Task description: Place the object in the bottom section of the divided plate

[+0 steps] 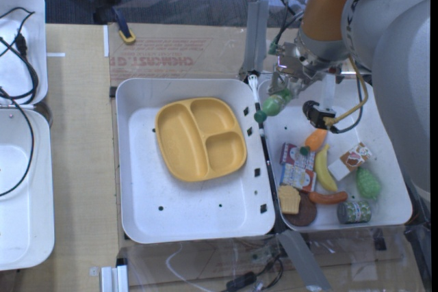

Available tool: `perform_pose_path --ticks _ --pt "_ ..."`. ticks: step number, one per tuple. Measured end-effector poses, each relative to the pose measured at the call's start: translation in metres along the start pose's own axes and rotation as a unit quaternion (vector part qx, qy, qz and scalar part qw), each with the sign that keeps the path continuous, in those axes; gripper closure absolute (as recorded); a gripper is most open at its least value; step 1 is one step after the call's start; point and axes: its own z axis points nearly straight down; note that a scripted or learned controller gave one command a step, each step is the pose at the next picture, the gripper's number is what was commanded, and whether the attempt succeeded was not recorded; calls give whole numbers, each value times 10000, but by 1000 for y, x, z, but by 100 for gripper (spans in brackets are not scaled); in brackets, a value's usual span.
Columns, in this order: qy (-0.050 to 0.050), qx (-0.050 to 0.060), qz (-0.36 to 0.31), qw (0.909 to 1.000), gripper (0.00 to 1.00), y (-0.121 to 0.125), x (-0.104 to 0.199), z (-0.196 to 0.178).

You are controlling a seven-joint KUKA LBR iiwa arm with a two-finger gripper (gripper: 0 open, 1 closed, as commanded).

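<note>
Gripper (278, 94) of the grey arm with its orange band, reaching in from the right, closed on a green toy vegetable (272, 106). Upper end of the vegetable between the fingertips, body tilted, dark green lower tip pointing left and near. Vegetable at the far left corner of the right bin (380, 126), its lower tip over the rim shared by the two bins. Yellow divided plate (179, 147) flat on the floor of the left bin (137, 205), toward the far side, well apart from the vegetable and to its left. Three sections in the plate: one long section on the left, two smaller ones on the right, one far and one near. More toy food on the near half of the right bin: an orange carrot (316, 139) just beside the far end of a yellow banana (326, 172); a red and white packet (298, 167) to the left of the banana; a small white and brown carton (354, 158) to its right; a knobbly green fruit (368, 183) near the carton; a green can (354, 212) on its side at the near right; a red sausage (329, 198) between banana and can; a tan cracker (289, 199) touching a dark brown cookie (305, 213) at the near left. Brown cardboard sheet (171, 55) on the bench beyond the left bin. Black cables (20, 72) over white trays (17, 229) at the far left edge.
</note>
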Motion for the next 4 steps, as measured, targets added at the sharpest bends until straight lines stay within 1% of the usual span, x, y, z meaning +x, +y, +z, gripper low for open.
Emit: perform_pose_path --ticks 1,2,3,4 --pt "6 -10 -356 9994 100 -14 75 -41" --pt "-4 8 -627 9980 100 -27 137 12" --pt "-3 2 -624 9980 0 -27 137 11" --pt "-21 30 -631 9980 100 -27 136 7"
